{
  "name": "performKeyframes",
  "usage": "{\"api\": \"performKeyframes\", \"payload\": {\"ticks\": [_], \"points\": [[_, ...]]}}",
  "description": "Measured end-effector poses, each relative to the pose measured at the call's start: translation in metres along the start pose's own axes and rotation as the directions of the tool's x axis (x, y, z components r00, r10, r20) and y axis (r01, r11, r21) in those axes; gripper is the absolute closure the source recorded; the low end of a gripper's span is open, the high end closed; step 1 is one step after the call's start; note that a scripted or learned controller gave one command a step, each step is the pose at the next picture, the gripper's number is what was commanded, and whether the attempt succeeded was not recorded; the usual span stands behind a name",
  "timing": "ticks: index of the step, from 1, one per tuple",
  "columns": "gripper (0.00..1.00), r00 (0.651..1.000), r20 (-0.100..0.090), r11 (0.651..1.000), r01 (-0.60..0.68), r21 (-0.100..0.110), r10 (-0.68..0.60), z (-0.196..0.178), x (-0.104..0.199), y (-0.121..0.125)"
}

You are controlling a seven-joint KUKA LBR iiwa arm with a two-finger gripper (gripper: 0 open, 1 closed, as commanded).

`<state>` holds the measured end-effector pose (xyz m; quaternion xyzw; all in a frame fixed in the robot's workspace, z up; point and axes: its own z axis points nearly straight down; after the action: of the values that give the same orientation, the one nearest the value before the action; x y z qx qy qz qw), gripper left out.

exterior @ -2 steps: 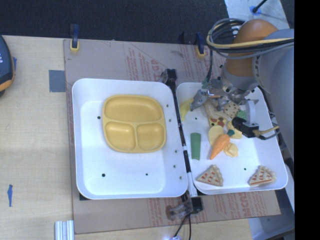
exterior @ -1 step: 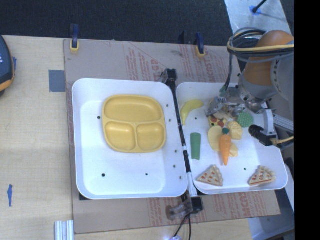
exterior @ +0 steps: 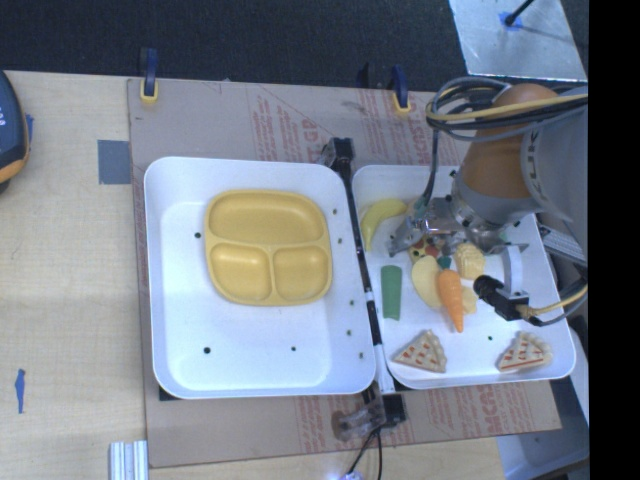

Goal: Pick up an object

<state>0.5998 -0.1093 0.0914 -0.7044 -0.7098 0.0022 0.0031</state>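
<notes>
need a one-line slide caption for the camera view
KUKA arm's gripper low in the right bin among toy foods, near a carrot; yellow divided plate in the left bin.

The grey arm point(exterior: 545, 158) reaches in from the right, its orange band uppermost, wrist bent downward with the gripper point(exterior: 432, 236) hanging low, cables looped over it.

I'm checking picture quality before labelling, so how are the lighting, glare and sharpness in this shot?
Camera view: even, soft lighting with faint shadows; the left shallow white bin looks bright but shows no harsh glare; the yellow three-compartment plastic tray reads clearly; the small toy foods under the grey arm's gripper look soft and hard to separate.
</notes>
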Motion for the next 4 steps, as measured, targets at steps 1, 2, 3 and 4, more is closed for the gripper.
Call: {"api": "performKeyframes", "payload": {"ticks": [1,2,3,4], "points": [[1.00,1.000,0.003,1.000,-0.003,-0.003,0.003,-0.012,-0.004,0.001],[1.00,1.000,0.000,1.000,0.000,-0.013,0.000,-0.106,0.044,-0.028],[1.00,1.000,0.000,1.000,0.002,-0.008,-0.002,-0.131,0.096,-0.025],[0.00,1.000,0.002,1.000,-0.004,-0.005,0.004,-0.129,0.093,-0.026]]}}
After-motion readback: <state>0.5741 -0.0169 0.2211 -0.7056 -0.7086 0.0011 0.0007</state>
